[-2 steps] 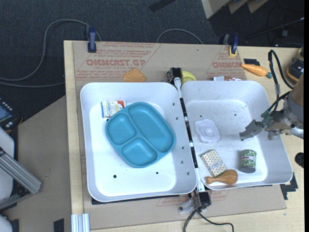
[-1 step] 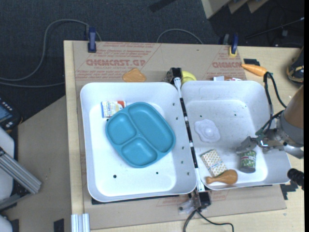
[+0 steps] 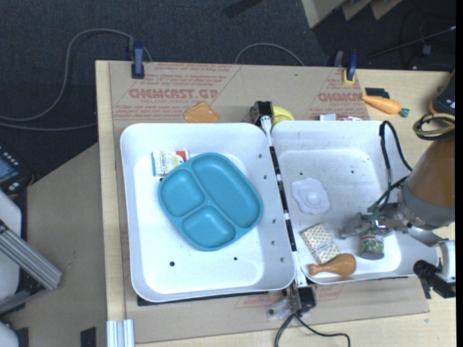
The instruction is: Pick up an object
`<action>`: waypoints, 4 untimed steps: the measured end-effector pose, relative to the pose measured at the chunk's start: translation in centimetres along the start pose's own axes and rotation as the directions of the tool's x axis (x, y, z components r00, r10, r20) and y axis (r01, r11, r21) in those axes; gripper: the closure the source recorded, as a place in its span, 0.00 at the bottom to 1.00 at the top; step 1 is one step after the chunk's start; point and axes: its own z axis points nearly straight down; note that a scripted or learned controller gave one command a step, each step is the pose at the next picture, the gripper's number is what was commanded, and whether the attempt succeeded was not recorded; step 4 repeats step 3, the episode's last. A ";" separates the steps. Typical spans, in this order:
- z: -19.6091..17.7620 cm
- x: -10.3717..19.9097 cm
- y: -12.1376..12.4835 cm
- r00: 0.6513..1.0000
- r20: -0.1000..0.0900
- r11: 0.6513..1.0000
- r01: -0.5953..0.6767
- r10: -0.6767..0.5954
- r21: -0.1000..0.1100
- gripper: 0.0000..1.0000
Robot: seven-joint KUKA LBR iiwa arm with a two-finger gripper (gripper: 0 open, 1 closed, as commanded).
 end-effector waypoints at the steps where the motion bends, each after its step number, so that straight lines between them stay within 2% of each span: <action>1: -1.3 -0.1 0.1 1.000 0.004 1.000 -0.001 0.001 -0.007 1.00; 2: -0.3 6.4 3.3 1.000 0.004 1.000 0.005 -0.005 -0.008 1.00; 3: -10.9 11.8 4.5 1.000 0.003 1.000 0.007 -0.007 -0.015 1.00; 4: -10.9 11.8 4.5 1.000 0.003 1.000 0.007 -0.007 -0.015 1.00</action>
